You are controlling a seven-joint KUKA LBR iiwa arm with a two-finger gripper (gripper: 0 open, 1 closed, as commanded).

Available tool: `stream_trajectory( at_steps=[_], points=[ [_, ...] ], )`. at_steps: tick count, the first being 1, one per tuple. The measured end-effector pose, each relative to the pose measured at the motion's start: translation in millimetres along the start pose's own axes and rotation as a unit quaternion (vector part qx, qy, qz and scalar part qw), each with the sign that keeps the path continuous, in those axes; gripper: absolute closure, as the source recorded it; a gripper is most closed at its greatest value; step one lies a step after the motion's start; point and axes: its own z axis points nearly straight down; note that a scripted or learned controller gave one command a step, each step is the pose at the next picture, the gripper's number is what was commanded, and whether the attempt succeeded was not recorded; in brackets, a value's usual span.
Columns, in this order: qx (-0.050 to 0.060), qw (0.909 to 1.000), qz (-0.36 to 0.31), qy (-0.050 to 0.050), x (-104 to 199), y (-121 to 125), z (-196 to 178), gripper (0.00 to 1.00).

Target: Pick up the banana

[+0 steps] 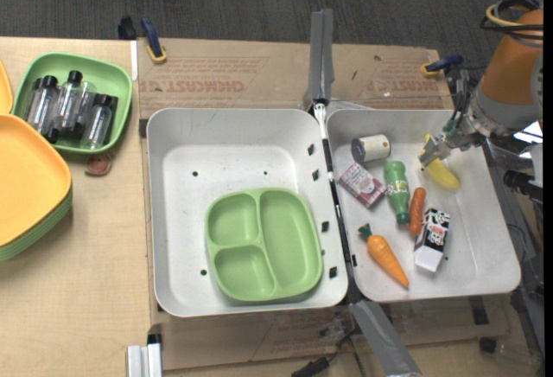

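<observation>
Where the arm [510, 73] reaches in from the right, its gripper [442, 147] hangs low over the far right part of the right bin [492, 276], right at the banana [444, 175], a short yellow piece lying just on its near side; the picture is too small to tell how far the claw is open or whether it has hold of anything. Left of the banana in the same bin lie a small can [372, 148] on its side, a pink packet [361, 183] whose print cannot be read, and a green bottle [397, 190]. Beside the bottle lies a thin orange-red stick [418, 209], and nearer still a milk carton [432, 239] with black and white patches and a carrot [385, 256]. The left bin [173, 194] holds a green divided tray [262, 243] with three compartments. Behind both bins lies flat cardboard [225, 77] printed in red letters that read upside down as something like CHEMCAST. On the table at far left, a green dish [112, 81] holds small clear bottles [69, 107] with black caps, and stacked orange plates [30, 185] sit nearer.
</observation>
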Motion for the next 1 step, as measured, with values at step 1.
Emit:
stream_trajectory(
  at_steps=[1],
  points=[
    [0.002, 1.0, -0.006, 0.001, 34.7, 2.6, -105.2, 1.0]
  ],
)
